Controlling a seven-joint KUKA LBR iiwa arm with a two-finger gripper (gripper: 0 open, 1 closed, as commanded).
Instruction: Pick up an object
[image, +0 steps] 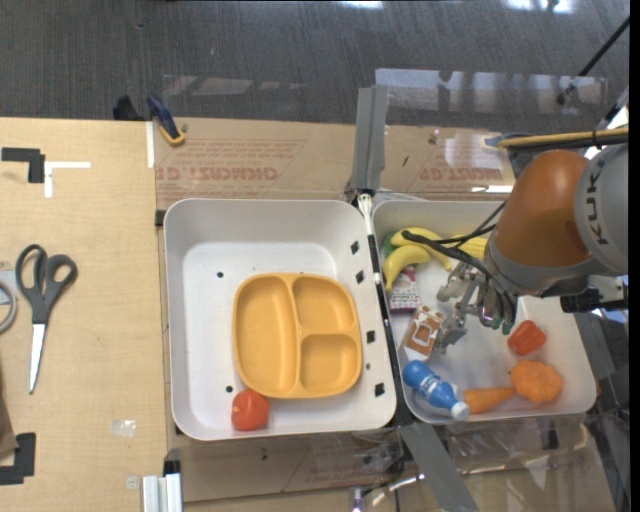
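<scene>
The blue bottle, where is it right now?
The blue bottle lies in the right bin, near its front left corner, beside the carrot.

1. The left white bin (180, 300) fills the middle of the frame; the right white bin (585, 385) sits just beside it, toward the right.
2. In the left bin, a yellow three-compartment plastic plate (297, 334) lies centrally, with a small red ball (250, 410) at its lower left.
3. In the right bin, yellow bananas (415, 250) lie at the upper left, a blue plastic bottle (432, 389) at the lower left, and an orange carrot (487, 399) right of the bottle.
4. A pair of black-handled scissors (42, 300) lies on the bench at the frame's far left.
</scene>
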